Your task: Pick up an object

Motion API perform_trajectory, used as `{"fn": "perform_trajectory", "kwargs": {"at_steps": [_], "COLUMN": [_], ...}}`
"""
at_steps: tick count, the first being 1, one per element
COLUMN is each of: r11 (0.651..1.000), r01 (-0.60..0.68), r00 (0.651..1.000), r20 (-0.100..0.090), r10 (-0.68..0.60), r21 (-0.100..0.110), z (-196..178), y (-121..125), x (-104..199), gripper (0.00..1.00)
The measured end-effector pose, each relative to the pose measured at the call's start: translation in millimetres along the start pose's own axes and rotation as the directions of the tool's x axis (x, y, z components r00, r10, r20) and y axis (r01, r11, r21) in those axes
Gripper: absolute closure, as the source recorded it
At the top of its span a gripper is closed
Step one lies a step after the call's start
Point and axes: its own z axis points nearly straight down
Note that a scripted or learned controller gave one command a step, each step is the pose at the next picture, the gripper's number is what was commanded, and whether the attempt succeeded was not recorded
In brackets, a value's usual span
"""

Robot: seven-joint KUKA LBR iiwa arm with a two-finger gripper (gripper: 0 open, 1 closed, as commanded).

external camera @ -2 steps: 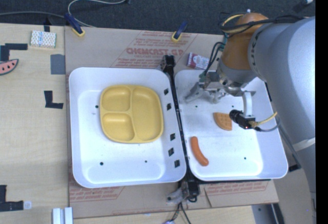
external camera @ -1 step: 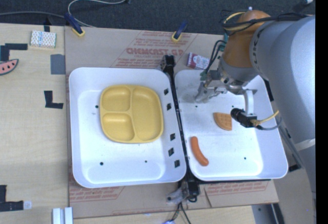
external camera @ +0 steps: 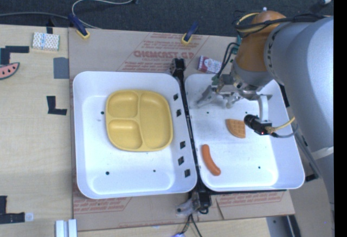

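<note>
The right bin holds an orange-brown wedge-shaped piece near its middle and a reddish sausage nearer the front left. My gripper hangs over the back left part of this bin, open, its metal fingers spread with nothing between them. The wedge lies a little to the front right of the gripper and apart from it. A yellow divided plate rests in the left bin.
A black divider with clips runs between the two bins. A small packet lies on the cardboard behind the right bin. Yellow-blue clamps hold the cardboard's back edge. The arm's bulk covers the right side.
</note>
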Motion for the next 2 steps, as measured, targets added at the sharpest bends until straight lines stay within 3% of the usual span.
{"fn": "perform_trajectory", "kwargs": {"at_steps": [1, 2], "r11": [1.000, 1.000], "r01": [0.001, 0.002], "r00": [1.000, 1.000], "r20": [-0.002, -0.001], "r10": [-0.001, -0.002], "r21": [-0.001, -0.003], "z": [19, 9], "y": [22, 23], "x": [-16, -15], "gripper": [0.00, 1.00]}}
